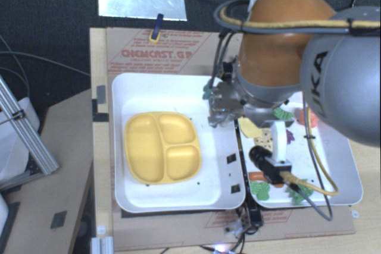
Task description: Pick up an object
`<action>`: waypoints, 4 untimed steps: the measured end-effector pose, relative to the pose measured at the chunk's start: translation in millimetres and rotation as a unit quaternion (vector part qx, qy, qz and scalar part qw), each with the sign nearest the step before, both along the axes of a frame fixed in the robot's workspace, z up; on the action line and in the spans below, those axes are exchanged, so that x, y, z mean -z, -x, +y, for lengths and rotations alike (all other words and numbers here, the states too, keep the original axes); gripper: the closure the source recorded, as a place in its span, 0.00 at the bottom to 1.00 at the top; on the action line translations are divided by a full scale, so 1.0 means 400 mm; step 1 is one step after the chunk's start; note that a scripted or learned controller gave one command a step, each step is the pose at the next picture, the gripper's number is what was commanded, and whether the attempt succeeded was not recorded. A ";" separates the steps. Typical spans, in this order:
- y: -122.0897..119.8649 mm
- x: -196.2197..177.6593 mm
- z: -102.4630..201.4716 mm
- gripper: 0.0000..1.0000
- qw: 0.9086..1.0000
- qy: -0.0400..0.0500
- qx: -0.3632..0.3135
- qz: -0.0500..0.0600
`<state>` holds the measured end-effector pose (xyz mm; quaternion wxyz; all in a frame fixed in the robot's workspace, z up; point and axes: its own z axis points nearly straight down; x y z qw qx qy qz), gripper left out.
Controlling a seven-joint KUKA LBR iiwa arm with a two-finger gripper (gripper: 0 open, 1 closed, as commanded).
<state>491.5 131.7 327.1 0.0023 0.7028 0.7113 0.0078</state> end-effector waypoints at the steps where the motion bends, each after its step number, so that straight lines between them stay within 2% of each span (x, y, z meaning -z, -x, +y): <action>1: -0.060 0.127 -0.062 1.00 1.000 0.005 0.007 0.008; 2: -0.010 0.545 0.016 1.00 1.000 0.005 0.005 0.015; 3: 0.005 0.601 -0.017 1.00 1.000 0.003 0.006 0.001; 4: -0.150 0.340 -0.130 1.00 1.000 0.004 0.007 -0.001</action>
